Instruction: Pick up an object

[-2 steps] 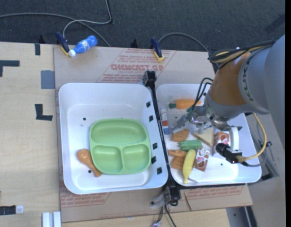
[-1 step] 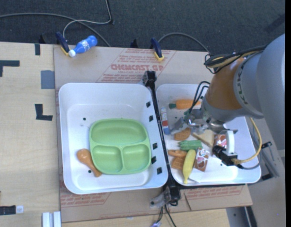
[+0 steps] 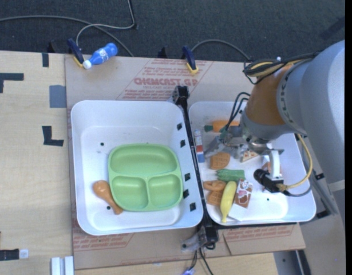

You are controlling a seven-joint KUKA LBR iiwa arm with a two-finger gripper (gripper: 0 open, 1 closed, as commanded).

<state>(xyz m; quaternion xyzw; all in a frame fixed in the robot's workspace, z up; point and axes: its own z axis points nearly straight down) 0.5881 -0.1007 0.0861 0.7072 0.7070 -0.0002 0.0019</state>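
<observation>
My gripper (image 3: 228, 141) hangs low in the right bin (image 3: 296, 211), over its upper left part, among several toy foods. Just below it lies a brown waffle-like piece (image 3: 220, 161), and an orange piece (image 3: 221, 125) lies just above it. A green piece (image 3: 230, 175), a yellow banana (image 3: 228, 199), a small printed packet (image 3: 243, 193) and an orange-brown piece (image 3: 213, 185) lie toward the bin's front. A pizza slice (image 3: 250, 154) sits partly under the wrist. The arm's body hides the bin's right part.
The left bin (image 3: 84, 130) holds a green divided plate (image 3: 145, 175) and a brown toy drumstick (image 3: 106, 194) at its front left. A black divider (image 3: 190, 153) separates the bins. A blue bottle (image 3: 101, 55) and clamps lie on the cardboard behind them.
</observation>
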